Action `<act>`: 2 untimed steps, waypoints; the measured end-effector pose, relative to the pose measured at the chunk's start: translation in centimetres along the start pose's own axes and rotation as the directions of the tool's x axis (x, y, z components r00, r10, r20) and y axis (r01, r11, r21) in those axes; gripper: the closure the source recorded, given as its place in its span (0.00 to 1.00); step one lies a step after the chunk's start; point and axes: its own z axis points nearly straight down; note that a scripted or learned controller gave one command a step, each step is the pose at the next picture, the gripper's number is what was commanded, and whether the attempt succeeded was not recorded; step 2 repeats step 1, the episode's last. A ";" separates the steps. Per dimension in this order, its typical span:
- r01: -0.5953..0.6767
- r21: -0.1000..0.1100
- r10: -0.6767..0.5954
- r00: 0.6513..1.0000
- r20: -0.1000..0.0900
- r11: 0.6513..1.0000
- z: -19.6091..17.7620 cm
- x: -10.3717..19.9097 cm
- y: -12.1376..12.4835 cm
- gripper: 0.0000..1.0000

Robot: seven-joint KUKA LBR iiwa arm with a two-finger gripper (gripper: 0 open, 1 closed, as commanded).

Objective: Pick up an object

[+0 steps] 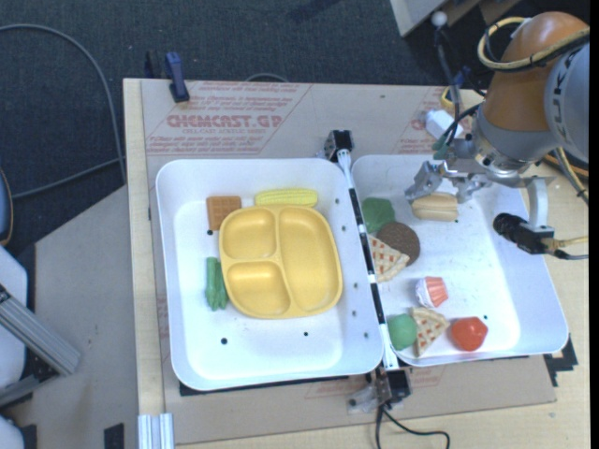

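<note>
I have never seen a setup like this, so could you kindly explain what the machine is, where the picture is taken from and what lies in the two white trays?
The picture comes from one fixed camera above a bench, looking down at a slant. The machine is a grey robot arm with an orange band, reaching in from the right. Its gripper hovers at a tan bun in the right bin; I cannot tell whether it grips it.

That bin also holds toy food: a brown cookie, a pizza slice, a cupcake, a tomato and green pieces.

The left bin holds a yellow plate with three compartments, a corn cob, an orange square and a green pod beside it.
</note>
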 end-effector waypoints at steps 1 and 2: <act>0.002 0.001 -0.002 1.000 -0.002 1.000 -3.2 6.4 -3.3 1.00; 0.002 0.001 -0.002 1.000 -0.002 1.000 -3.2 6.4 -3.3 1.00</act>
